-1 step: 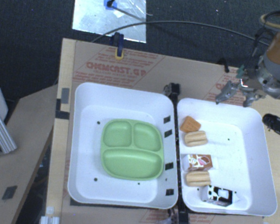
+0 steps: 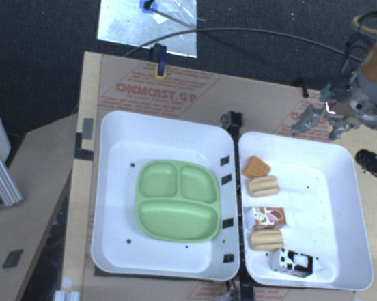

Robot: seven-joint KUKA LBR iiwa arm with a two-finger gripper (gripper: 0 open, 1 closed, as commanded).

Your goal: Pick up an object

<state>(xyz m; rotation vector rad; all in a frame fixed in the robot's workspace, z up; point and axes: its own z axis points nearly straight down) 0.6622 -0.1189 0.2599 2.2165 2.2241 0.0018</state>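
Objects for picking all lie in the right bin (image 2: 347, 202): an orange wedge (image 2: 256, 167) at its far left corner, a tan roll (image 2: 264, 186) just nearer, then a brown packet (image 2: 266, 217), a second roll (image 2: 266, 240) and a black-and-white piece (image 2: 294, 263). We judge nothing picked yet: our gripper (image 2: 321, 124) hangs spread and bare above the bin's far rim, the descent not begun.
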